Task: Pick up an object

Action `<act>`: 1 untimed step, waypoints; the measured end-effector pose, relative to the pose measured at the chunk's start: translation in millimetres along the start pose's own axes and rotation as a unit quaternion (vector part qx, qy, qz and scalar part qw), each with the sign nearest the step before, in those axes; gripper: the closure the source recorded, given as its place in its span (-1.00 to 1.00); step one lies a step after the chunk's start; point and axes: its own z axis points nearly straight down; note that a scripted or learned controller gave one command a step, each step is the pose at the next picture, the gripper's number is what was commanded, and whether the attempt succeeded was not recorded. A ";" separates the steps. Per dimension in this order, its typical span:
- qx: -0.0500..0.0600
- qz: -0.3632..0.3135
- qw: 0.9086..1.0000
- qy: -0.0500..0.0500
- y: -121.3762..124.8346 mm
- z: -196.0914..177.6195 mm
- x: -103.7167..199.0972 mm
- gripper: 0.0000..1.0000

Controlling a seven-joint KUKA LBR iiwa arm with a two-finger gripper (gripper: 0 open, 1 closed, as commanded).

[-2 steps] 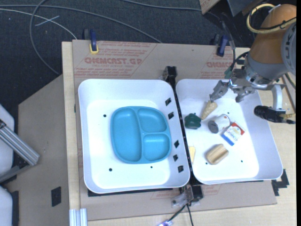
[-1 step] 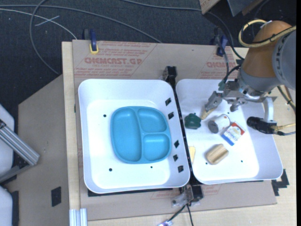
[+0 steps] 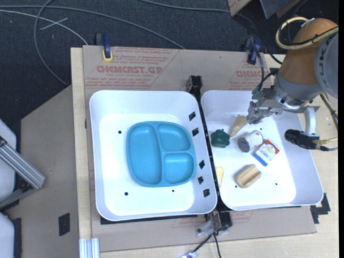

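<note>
The gripper [image 3: 257,114] hangs over the right bin [image 3: 301,190], just above a tan cone-shaped piece [image 3: 238,126]. Whether its jaws are clenched or released cannot be told. A blue divided plate [image 3: 160,153] lies in the left bin [image 3: 107,144].

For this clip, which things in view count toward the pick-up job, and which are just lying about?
Job:
gripper, over the right bin
tan cone beside it
dark green piece
grey cylinder
red, white and blue packet
tan block

Lying about:
blue divided plate in the left bin
blue clamp
cables
</note>
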 end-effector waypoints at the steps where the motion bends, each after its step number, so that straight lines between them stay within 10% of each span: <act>1: -0.003 0.000 1.000 -0.001 6.0 -61.6 -7.3 1.00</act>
